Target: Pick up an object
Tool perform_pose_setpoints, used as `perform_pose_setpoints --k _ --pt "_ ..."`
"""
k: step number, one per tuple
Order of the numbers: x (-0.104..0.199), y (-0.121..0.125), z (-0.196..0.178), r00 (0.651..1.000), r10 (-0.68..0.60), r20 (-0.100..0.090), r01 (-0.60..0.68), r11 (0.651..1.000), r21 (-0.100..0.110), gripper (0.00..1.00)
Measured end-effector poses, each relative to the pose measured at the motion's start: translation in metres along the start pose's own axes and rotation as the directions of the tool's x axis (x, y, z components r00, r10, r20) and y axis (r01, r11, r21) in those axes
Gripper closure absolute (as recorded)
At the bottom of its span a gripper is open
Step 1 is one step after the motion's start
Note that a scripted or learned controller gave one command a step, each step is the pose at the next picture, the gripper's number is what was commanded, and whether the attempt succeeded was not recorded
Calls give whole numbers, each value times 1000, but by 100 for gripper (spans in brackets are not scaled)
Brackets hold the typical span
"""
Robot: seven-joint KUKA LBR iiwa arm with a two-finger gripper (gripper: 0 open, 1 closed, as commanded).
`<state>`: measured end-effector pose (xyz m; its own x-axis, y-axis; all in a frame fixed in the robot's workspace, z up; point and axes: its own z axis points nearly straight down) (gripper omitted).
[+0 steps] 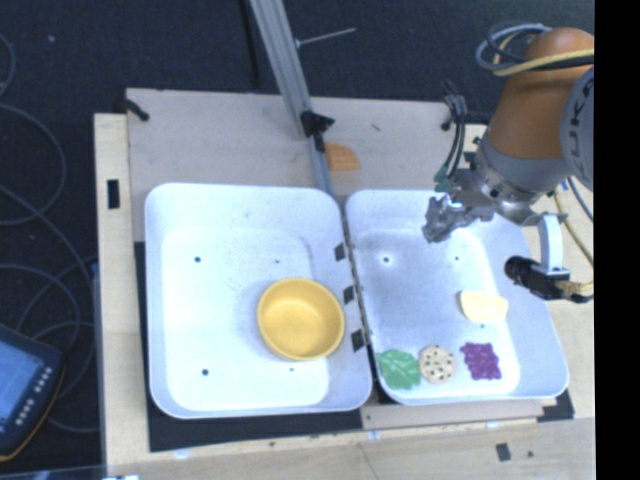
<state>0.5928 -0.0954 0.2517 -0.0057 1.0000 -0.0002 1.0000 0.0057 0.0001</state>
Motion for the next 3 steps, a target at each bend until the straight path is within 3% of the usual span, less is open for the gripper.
perform_pose_setpoints --k 1,3 --pt "44 -22 -8 1000 -1 -2 1 1000 -1 100" --pt "149 -58 15 1000 -1 -1 1 1000 1 100"
